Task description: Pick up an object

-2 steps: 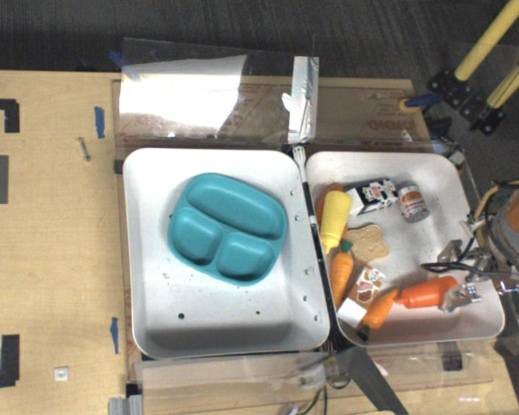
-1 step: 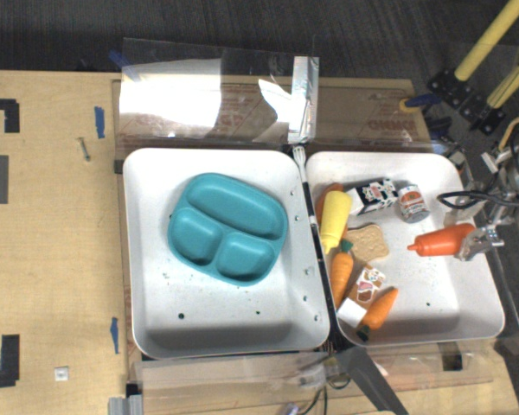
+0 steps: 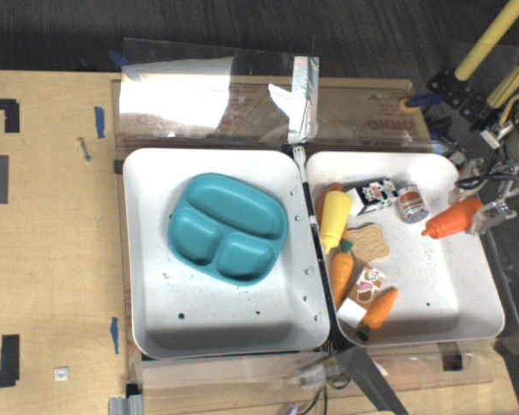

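Bins sit side by side below me on the bench, and my gripper (image 3: 495, 213) is at the right rim of the right bin (image 3: 450, 294), among loose cables. Whether my jaws are apart, together or clamped on anything I cannot tell; that part is too small and cluttered to read. Just beside my gripper, over the rim of the same bin, is an orange carrot-shaped toy (image 3: 451, 220), lying across with its narrow end pointing left; I cannot tell whether I touch it. The other objects crowd the left half of the right bin: a yellow bottle (image 3: 334, 217) against the left wall, a carrot (image 3: 341, 275) below it, a tan slice of bread (image 3: 370, 242) just beside both, a black-and-white carton (image 3: 374, 193) and a small can (image 3: 411, 204) near the far wall, a small printed packet (image 3: 369, 282), and a second carrot (image 3: 380, 308) with a white block (image 3: 352, 312) near the front wall. The left bin (image 3: 147, 180) holds a teal divided plate (image 3: 227, 226), well apart from me.
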Motion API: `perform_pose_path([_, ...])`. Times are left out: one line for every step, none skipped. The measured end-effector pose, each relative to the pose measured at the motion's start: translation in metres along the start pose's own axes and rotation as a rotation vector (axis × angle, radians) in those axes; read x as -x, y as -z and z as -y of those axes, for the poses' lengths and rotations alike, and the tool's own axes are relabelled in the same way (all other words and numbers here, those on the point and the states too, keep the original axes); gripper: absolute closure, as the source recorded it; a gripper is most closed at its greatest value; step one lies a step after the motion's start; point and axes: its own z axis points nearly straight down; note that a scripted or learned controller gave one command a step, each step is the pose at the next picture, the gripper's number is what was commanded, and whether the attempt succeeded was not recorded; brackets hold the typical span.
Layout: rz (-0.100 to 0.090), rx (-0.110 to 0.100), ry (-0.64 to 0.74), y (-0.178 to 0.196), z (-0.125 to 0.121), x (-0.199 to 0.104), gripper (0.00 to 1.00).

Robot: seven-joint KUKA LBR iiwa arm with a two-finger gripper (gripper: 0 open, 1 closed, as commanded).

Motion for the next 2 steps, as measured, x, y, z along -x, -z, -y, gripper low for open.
perform_pose_path([0.001, 0.003, -0.036, 0.007, -0.042, 0.055, 1.0])
perform_pose_path([0.0, 0.005, -0.012, -0.012, -0.104, 0.103, 1.0])
